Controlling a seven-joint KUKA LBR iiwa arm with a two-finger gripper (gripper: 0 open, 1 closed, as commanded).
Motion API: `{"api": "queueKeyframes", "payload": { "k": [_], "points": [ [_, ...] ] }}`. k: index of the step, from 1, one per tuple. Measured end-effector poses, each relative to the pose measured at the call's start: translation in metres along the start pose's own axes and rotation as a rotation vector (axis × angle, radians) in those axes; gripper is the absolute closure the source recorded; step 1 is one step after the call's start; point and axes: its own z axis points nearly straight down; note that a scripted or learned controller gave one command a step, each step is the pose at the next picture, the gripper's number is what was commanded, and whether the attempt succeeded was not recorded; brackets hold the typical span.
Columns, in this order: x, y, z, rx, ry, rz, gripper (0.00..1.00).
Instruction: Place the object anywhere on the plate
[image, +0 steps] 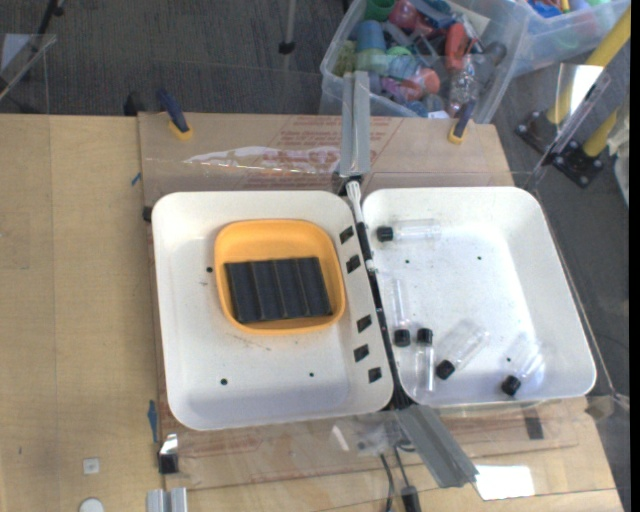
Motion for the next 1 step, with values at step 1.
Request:
{"api": "queueKeyframes", "payload": {
  "k": [1],
  "points": [
    [-0.0001, 0.0001, 0.0005, -0.001, 0.000, -0.375, 1.00]
  ]
}}
